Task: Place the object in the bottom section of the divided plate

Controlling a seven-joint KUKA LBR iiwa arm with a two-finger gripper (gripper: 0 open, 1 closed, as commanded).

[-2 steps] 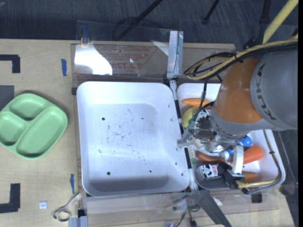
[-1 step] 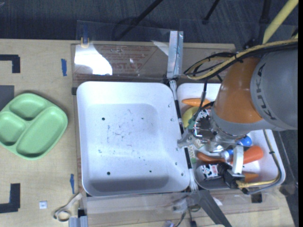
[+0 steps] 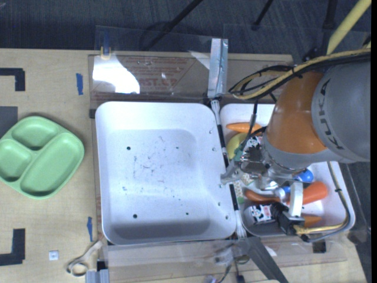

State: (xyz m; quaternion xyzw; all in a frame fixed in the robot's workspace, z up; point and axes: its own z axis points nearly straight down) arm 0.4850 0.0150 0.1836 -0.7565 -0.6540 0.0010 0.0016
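Observation:
The green divided plate (image 3: 38, 158) lies on the wooden bench at the far left, outside both bins; its large section (image 3: 52, 165) faces lower right. My gripper (image 3: 259, 180) hangs low in the right bin (image 3: 346, 202), under the orange wrist band, among a pile of toys. Around it lie an orange carrot-like piece (image 3: 242, 127), a yellow-green piece (image 3: 235, 144), a blue piece (image 3: 306, 175), another orange piece (image 3: 317, 191) and a black-and-white item (image 3: 259, 213). The wrist hides what is directly under the gripper.
The left white bin (image 3: 159, 158) sits between the plate and the right bin. A clear plastic panel (image 3: 153, 69) and a metal post (image 3: 217, 66) stand behind it. Cables loop over the arm at upper right.

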